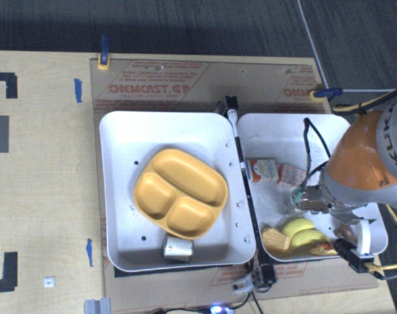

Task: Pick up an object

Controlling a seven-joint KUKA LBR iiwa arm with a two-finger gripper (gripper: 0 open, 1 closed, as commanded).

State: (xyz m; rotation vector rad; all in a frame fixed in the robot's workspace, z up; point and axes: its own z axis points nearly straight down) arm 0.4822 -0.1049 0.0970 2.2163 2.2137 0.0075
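Take the divider (241, 175) between the two bins as your landmark. Left of it, in the left bin (113, 175), you have the tray (180, 191) near the middle, and a block (178, 248) just in front of the tray. Right of the divider, in the right bin (276, 126), two packets (276, 171) lie side by side close to it. In front of them, at the near wall, sits the fruit (301, 234), and the arm (365, 159) reaches over that bin's right part.
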